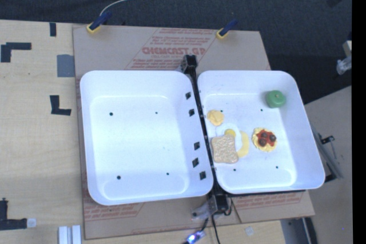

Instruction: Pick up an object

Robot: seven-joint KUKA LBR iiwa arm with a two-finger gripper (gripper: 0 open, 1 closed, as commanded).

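Observation:
The right bin point(297, 117) holds several small items. A green round piece point(275, 99) lies near its far right corner. A small yellow piece point(215, 118) sits close to the divider. A tan bread-like square point(225, 149) rests beside a white and yellow fried-egg shape point(241, 142). A yellow round tart with dark red berries point(265, 139) lies to their right.
The left bin point(91, 123) sits beside the right one on a brown board point(166, 48). Two blue and yellow clamps point(98, 22) point(227, 28) hold the board's far edge. A white cable point(128, 0) runs behind. Black clips point(197, 146) line the divider.

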